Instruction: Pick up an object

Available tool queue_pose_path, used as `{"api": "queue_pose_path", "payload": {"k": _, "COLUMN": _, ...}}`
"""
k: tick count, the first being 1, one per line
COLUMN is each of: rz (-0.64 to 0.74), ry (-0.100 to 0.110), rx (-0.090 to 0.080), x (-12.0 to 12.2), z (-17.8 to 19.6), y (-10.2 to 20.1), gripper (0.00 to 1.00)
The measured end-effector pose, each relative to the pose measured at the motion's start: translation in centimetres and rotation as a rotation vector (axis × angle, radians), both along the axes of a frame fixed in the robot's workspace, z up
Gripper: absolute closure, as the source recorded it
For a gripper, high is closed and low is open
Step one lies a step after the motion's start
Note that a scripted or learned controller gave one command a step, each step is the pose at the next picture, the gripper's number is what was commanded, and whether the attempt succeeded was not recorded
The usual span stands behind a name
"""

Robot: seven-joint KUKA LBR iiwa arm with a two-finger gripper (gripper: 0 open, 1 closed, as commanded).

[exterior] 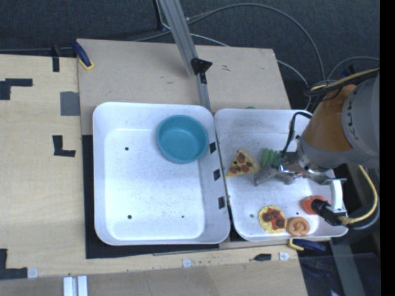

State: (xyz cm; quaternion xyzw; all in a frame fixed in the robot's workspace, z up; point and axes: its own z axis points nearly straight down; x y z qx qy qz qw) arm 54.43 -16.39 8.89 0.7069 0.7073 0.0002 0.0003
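Two shallow white bins: left bin (pixel 117 184) with one round blue bowl (pixel 182 139) at 1 o'clock. Right bin (pixel 247 119): one triangular pizza slice (pixel 242 163), one round pizza (pixel 272 219), one ridged green piece (pixel 270 156), one orange ring (pixel 299 226). Pincer (pixel 266 175) near centre, beside the green piece; spread impossible to tell.

Green ridged object (pixel 270 156) lies in right bin (pixel 247 119), beside claw (pixel 264 176).

No legible text, label, brand, number or sign appears on the bins, bench, arm or objects.
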Motion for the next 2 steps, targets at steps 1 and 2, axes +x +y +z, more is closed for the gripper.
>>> {"api": "queue_pose_path", "payload": {"k": 1, "rz": 0.0, "ry": -0.002, "rx": -0.001, "x": 0.0, "z": 1.2, "y": -0.1, "gripper": 1.0}}
{"api": "queue_pose_path", "payload": {"k": 2, "rz": 0.0, "ry": -0.002, "rx": 0.0, "x": 0.1, "z": 5.4, "y": 0.3, "gripper": 1.0}}
